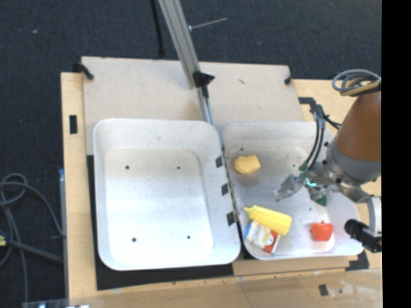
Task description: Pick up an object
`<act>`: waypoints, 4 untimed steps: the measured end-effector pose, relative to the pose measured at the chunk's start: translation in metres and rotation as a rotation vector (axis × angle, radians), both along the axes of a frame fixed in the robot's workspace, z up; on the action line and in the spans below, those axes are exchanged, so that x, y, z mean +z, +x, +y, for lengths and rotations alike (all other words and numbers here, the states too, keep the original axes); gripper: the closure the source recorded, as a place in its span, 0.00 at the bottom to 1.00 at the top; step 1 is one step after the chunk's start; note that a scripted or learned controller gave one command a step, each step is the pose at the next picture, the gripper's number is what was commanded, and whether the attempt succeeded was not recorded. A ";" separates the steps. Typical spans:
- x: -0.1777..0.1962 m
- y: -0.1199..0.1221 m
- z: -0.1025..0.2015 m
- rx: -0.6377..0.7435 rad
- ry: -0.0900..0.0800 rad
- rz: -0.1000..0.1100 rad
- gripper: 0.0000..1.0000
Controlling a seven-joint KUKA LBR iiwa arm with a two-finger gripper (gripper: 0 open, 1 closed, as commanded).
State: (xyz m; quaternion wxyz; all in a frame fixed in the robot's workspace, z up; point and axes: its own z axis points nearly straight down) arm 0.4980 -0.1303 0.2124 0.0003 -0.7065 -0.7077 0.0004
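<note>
Gripper hovering in the right bin

Left bin (160, 197) is offering broad bare floor. Right bin (270, 136) is hosting the gripper (287, 189), grasping nothing, fingers' spread unclear. Yellow bottle (270, 219) is lying near the front rim, beside a red object (322, 231); a yellow lump (247, 164) is sitting behind them.

My arm (359, 140) wears a broad orange band above a grey wrist. Black cables loop down beside it. Just beyond the wrist, my gripper (287, 189) is thin grey metal.
</note>
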 end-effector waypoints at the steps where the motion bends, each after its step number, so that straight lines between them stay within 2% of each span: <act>1: 0.002 0.001 0.000 -0.003 -0.001 -0.005 0.00; 2: -0.041 0.004 0.003 -0.004 0.000 0.001 0.00; 3: -0.083 -0.001 -0.001 -0.003 0.002 -0.004 0.00; 4: -0.100 0.010 -0.002 -0.005 -0.002 -0.033 0.00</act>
